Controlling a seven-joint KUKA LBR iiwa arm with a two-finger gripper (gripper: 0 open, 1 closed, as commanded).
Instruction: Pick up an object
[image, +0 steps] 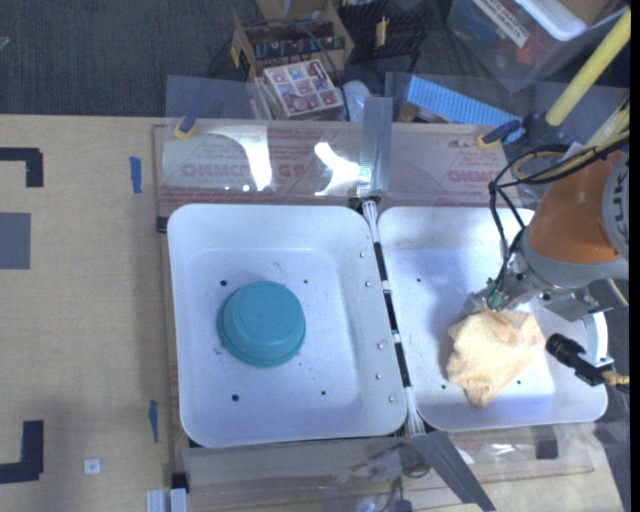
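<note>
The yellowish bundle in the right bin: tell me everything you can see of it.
The yellowish bundle looks like soft crumpled cloth, pale cream-yellow with folds and lobes, lying in a loose heap on the floor of the right bin, toward its near right side. The claw is at its upper edge, apparently touching it; whether it grips the cloth cannot be told.

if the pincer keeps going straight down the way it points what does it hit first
Most likely the crumpled yellow cloth in the right bin: the pincer sits right at the cloth's upper edge. Depth is unclear, so it might meet the bin floor beside it.
</note>
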